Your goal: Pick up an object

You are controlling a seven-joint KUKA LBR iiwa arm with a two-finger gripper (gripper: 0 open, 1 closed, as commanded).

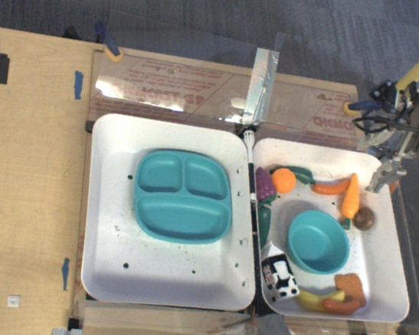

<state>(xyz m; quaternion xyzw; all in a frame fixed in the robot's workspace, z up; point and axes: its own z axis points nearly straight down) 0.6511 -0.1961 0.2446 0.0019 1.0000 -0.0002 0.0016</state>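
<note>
The carrot (pixel 352 194) is lying in the right bin (pixel 397 294), being overhung by the pincer (pixel 385 178), whose state cannot be told.

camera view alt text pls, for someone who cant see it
Two shallow white bins sit side by side on a bench: the left bin holds a teal divided plate, the right bin a teal bowl ringed by toy foods, including a carrot. The gripper hangs over the right bin's far right corner.
</note>
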